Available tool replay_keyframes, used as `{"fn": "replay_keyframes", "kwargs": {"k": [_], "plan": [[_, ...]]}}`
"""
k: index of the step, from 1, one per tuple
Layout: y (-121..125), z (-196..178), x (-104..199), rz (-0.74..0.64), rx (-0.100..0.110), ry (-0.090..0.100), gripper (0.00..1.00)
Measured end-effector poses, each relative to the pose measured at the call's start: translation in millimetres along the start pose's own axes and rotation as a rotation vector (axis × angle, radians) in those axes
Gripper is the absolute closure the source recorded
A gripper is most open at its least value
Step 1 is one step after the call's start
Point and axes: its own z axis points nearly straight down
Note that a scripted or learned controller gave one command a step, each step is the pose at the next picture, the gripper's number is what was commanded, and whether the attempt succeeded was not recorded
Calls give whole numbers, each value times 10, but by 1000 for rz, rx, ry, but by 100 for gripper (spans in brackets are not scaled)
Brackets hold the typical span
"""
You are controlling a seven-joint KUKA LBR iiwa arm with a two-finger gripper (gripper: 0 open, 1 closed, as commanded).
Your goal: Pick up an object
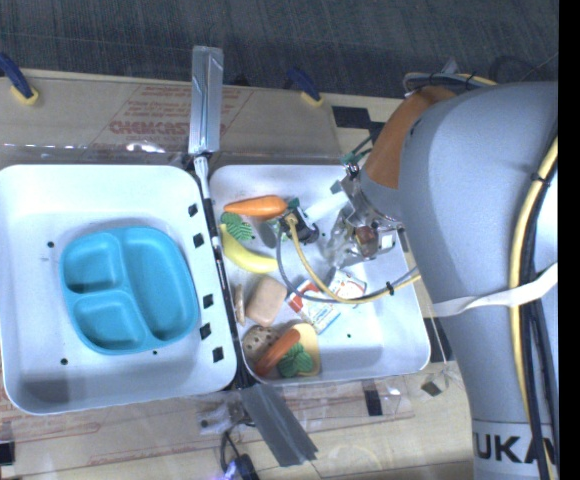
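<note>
While the grey arm [470, 218] reaches in from the right, we see its gripper [355, 238] low inside the right bin [395, 343], near that bin's right edge. We cannot tell how its pincer stands or whether it has hold of anything. Toward the bin's left edge lie a carrot [257, 206], a banana [245, 255] and a tan bread roll [265, 300]; a second carrot [282, 348] rests at the near-left corner. A blue divided plate [127, 288] sits in the left bin [20, 368].
</note>
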Motion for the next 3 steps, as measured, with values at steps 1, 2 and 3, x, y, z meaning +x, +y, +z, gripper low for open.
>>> {"fn": "replay_keyframes", "kwargs": {"k": [1,2,3], "plan": [[325,-13,209,-64,-1,4,100],[362,-18,361,-1,-2,5,100],[356,-18,366,-3,-2,5,100]]}}
